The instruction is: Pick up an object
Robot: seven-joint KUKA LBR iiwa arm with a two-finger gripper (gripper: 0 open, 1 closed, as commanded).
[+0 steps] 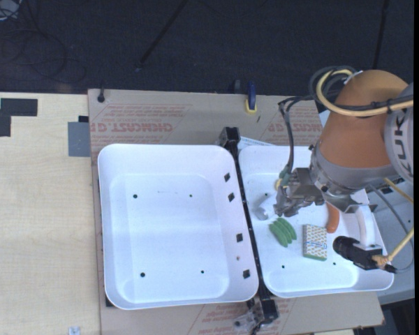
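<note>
The pincer (pixel 288 199) (its state I could not tell) hovered lower right above the green object (pixel 283 231), apparently approaching; next, descend.

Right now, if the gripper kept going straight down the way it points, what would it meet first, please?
Probably the green object, which lies just below the gripper in the right bin. Depth is unclear from this slanted view, so it might touch bare bin floor beside it.
</note>
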